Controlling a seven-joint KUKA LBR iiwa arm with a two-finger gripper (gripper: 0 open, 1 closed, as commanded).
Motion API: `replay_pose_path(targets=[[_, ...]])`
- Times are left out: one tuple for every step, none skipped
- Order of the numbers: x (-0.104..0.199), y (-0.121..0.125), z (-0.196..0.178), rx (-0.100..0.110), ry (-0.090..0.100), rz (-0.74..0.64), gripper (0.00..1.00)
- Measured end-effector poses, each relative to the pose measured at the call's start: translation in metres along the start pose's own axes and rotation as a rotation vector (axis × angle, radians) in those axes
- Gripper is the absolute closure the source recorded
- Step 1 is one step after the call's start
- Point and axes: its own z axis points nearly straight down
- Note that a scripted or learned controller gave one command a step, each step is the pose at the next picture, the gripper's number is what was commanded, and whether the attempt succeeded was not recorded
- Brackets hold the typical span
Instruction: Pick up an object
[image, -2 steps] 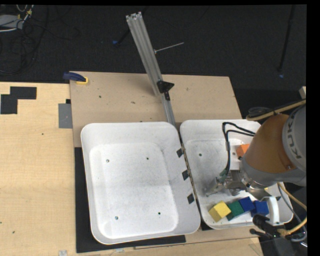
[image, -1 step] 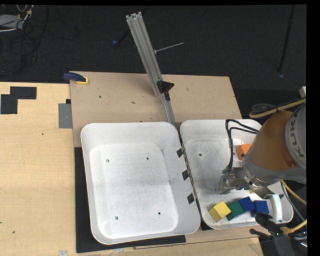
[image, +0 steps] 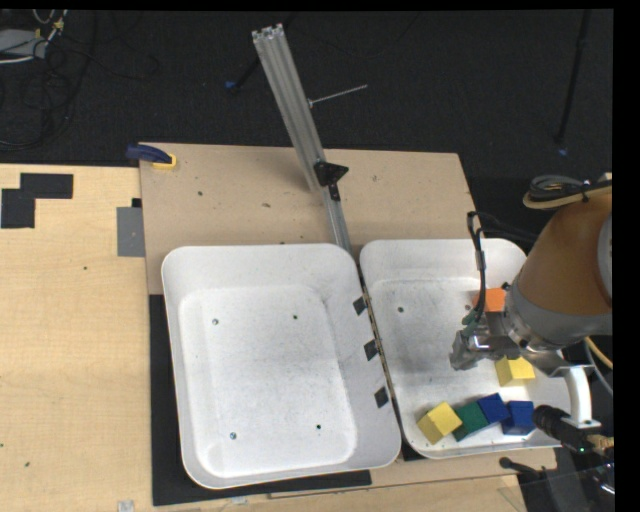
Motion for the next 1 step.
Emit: replay_pose_path(targets=[[-0.0009, 0.0008, -0.0281, 0.003, 0.000, 0.000, 1.00]])
